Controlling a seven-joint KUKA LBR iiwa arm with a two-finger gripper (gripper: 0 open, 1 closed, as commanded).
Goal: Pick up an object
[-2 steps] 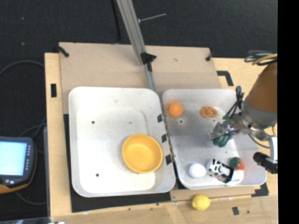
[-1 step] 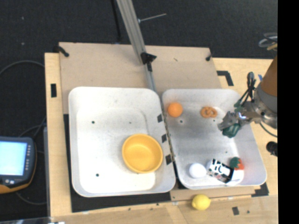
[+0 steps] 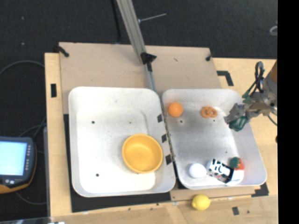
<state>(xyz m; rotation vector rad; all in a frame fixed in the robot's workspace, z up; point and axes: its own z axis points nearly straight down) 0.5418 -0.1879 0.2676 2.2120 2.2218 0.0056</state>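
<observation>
orange ball [image 3: 175, 109], small, round and smooth, resting in the right white bin [image 3: 247, 143], near that bin's far left corner, just inside the wall shared with the left white bin [image 3: 84, 125]. further along the same far edge of the right white bin, a flat orange ring-shaped piece [image 3: 209, 111], apart from the ball. at the right white bin's near edge, a white ball [image 3: 196, 170], and touching it or just beside it a black-and-white patterned toy [image 3: 219, 170] with a red and green bit [image 3: 235, 163] at its side; cannot tell whether these are one thing or several. outside the right white bin, on the wooden bench [image 3: 117, 211] just past its near rim, a yellow lemon-shaped ball [image 3: 201, 202]. in the left white bin, toward the wall shared with the right white bin, an upright yellow plastic bowl [image 3: 142, 153]. over the right white bin's far right corner, the grey arm's two-finger gripper [image 3: 237, 122], with greenish tips pointing down toward the rim; well apart from the orange ball, nearer the ring-shaped piece, touching neither. nothing seen between the tips; whether spread or closed, cannot tell. beyond the gap between the bins, a slanted grey metal rail [image 3: 133, 27]. far off the left white bin's outer side, a screen handset with orange trim [image 3: 14, 164].
</observation>
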